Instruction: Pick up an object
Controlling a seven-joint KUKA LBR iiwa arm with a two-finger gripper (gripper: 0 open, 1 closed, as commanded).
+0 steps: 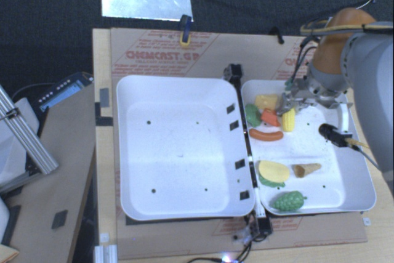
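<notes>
While the arm [363, 58] reaches in from the right, the gripper [288, 105] sits low over the upper left part of the right bin [354, 178]. Whether the pincer is released or clenched cannot be told from this angle, and nothing is visibly held by it.

Directly around the gripper lies a cluster of toy foods. A yellow block [266, 101] lies just to its left, a corn cob [287, 121] lies just below it, and a small orange carrot [270, 117] sits between the two. A green vegetable [252, 114] rests against the bin's left wall, and a red-orange sausage [266, 135] lies below the cluster.

Farther down the same bin, a yellow and green piece [273, 172] lies near the left wall, an ice cream cone [306, 169] lies to its right, and a bunch of green grapes [289, 200] rests at the bottom rim.

The left bin [132, 194] adjoins the right bin.
</notes>
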